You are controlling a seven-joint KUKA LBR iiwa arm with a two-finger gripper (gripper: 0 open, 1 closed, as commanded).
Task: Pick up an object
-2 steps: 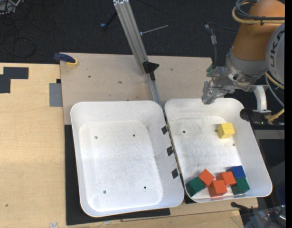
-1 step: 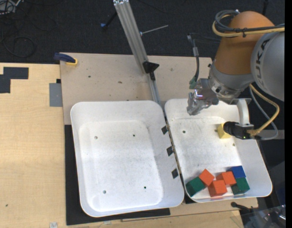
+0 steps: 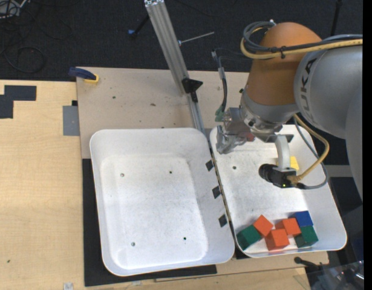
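Blocks (image 3: 281,231): a tight cluster of orange, green and blue cubes is seen at the near end of the right bin (image 3: 243,183), several touching.
Left bin (image 3: 101,162): lies just beside the right bin.
Gripper (image 3: 225,142): hangs over the right bin's far end, well apart from the blocks; nothing is seen gripped.
Jaws: whether apart or together cannot be told.
Risk: a miss or a double grab is judged likely, the cubes being packed against the wall.
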